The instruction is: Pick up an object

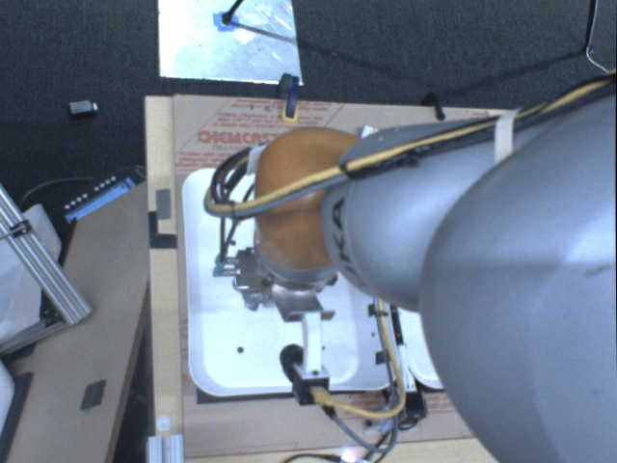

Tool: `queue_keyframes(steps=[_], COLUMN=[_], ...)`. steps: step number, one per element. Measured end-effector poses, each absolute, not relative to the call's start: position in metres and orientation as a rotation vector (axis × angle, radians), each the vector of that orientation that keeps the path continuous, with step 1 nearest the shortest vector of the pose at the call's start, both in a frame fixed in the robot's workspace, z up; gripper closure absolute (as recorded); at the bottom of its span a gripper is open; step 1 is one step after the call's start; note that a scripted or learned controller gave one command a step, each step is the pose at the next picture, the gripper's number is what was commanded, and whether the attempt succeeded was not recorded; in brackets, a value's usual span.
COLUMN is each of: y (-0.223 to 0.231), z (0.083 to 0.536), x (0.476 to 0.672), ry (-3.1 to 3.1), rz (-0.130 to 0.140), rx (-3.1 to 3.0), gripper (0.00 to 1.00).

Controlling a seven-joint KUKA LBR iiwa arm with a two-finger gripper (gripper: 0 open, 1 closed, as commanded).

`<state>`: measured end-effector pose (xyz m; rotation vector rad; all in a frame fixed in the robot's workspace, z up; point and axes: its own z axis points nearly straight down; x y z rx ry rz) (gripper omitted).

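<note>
The grey arm (pixel 463 258) is covering the left white bin (pixel 214 360), its tool (pixel 253 280) hanging above the bin's middle; its opening and any object beneath cannot be told. Bare floor is showing leftward.

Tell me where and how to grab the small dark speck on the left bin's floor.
The dark speck is too small to show a shape, so no part stands out. It lies on bare floor of the left bin, clear of its walls: probably come straight down, pincer spanning it whole.
</note>
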<state>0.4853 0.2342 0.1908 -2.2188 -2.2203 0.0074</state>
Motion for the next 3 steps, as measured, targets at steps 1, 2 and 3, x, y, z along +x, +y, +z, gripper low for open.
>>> queue_keyframes(steps=[1, 2, 3], y=[0.235, 0.234, 0.234], z=[0.372, 0.477, 0.368], x=[0.488, 0.487, 0.486], ry=[-2.231, -2.230, -2.221], rz=[-0.028, -0.023, 0.011], rx=[-2.219, -2.219, -2.218], gripper=[1.00, 1.00, 1.00])
